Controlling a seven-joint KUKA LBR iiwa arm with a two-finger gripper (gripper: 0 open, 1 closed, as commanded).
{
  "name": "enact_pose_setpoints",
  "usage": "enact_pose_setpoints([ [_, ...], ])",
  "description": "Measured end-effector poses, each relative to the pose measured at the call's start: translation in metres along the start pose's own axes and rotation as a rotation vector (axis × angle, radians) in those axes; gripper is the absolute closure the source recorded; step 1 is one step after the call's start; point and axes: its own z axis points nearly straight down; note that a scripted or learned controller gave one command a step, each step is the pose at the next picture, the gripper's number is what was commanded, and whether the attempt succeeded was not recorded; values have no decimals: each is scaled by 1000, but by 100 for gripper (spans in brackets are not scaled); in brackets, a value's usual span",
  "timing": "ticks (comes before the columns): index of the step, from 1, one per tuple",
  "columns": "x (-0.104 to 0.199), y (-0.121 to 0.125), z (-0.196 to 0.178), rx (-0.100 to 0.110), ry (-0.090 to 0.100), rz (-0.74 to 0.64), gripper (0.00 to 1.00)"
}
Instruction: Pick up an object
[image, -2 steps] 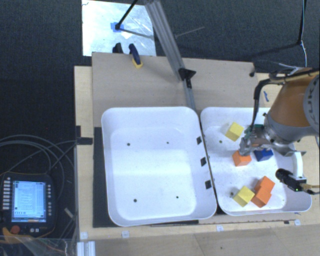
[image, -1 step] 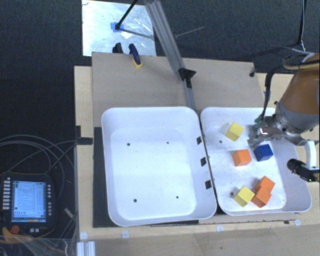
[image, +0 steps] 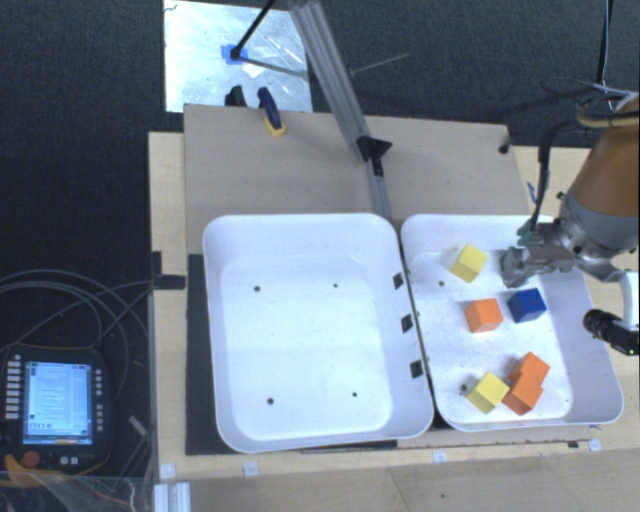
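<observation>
**Gripper low over the right bin, nothing lifted yet**

Working from the left, we see the left bin (image: 300, 235) with bare floor, then the right bin (image: 590, 400) holding 6 blocks. A yellow cube (image: 468, 263) sits near the top, an orange cube (image: 483, 315) below it, a second yellow cube (image: 488, 391) beside 2 stacked orange blocks (image: 526, 381), and a blue cube (image: 527, 304) further right. The gripper (image: 518, 262) hangs just above the blue cube; we cannot tell its state. We judge this the approach step: next it must centre on 1 block, likely the blue, and descend
</observation>
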Motion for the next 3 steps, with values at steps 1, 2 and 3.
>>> enact_pose_setpoints([
  [1,56,-7,5,4,3,-6,100],
  [2,106,-15,-12,1,3,-7,100],
  [3,150,-22,-10,4,3,-6,100],
])
